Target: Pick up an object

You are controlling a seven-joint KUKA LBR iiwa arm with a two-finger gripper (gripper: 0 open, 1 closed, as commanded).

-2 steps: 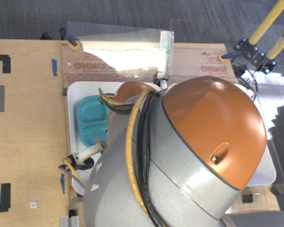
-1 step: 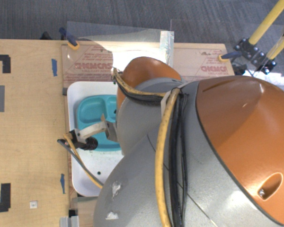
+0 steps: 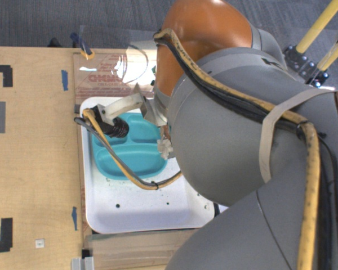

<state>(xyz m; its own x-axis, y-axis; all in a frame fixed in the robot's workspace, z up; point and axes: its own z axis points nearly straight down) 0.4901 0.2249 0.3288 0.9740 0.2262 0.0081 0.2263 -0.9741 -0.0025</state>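
While arm (image 3: 231, 122) covers white bin (image 3: 135, 210), teal tray (image 3: 138, 159) partly hidden

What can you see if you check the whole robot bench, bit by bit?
Surface: wooden bench with black marks and blue tape; white bin on it.
Job's things: blue-green divided tray lying in the white bin.
Clutter: clear printed sheet beyond the bin; dark specks on the bin floor.
Grippers: gripper over the tray's right edge.
Cables: tan cable running along the arm.
Surroundings: grey carpet; yellow poles.
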